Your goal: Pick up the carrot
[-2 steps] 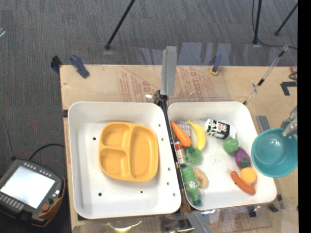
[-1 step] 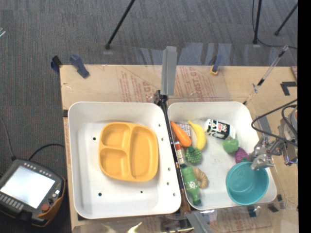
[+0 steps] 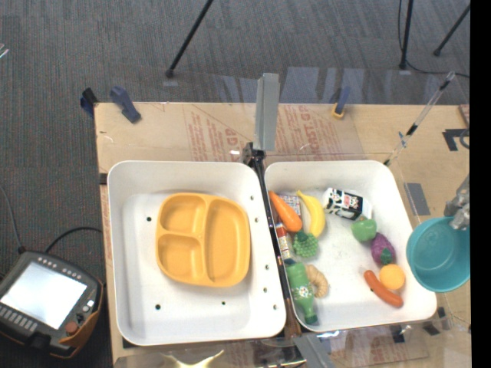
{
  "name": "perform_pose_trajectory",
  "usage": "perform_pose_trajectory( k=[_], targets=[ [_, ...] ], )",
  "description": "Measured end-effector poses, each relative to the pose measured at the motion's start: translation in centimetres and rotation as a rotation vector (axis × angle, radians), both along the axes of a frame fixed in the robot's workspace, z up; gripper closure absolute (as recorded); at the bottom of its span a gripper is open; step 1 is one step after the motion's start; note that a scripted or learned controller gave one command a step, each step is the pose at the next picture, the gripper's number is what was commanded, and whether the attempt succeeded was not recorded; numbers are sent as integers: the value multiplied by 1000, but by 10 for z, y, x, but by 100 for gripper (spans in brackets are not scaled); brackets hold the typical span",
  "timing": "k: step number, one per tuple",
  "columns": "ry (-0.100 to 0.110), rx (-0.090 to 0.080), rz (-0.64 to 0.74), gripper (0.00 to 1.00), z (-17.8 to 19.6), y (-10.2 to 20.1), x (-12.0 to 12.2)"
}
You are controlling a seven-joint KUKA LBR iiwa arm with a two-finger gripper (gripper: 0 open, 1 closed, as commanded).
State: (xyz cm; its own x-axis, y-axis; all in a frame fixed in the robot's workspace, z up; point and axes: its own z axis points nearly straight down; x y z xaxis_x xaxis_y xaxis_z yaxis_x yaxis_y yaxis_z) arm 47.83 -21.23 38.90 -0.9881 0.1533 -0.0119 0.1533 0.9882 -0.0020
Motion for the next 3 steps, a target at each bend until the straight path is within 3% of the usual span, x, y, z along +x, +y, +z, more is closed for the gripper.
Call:
perform_pose_trajectory(
  k=[1,2,3],
  targets=[
    [-12,-1,91,100,-178,3,6],
    [-1,0,-15,100,-3,-2,0],
    [-15,-1,-14,100,-180,5,6]
  ],
)
